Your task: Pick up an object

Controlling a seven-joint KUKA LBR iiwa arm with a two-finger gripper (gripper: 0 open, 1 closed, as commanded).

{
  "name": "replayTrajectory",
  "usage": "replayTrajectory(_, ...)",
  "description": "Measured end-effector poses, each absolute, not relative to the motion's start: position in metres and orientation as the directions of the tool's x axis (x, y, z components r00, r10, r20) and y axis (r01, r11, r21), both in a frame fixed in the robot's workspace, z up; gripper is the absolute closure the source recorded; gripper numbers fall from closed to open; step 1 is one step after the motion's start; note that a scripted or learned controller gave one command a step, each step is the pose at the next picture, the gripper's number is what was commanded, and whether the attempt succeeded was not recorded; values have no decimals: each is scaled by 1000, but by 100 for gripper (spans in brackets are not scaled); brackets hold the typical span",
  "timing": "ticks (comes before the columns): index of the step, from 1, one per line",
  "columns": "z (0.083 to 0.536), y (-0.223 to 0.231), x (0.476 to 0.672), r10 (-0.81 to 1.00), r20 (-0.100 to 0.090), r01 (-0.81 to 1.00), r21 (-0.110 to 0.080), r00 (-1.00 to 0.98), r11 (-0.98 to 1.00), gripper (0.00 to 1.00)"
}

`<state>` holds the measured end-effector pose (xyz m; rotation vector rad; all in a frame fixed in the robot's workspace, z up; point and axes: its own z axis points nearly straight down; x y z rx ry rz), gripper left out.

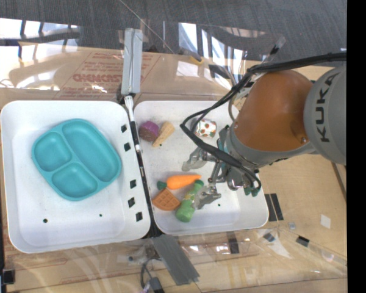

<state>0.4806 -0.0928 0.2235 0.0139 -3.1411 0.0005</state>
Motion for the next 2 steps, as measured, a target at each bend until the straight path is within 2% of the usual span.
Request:
replayTrajectory(1, 107, -129, 492, 328, -24, 328, 5, -944, 945, 0)
replayTrajectory(2, 118, -130, 494, 322, -29, 322, 2, -946, 947, 100)
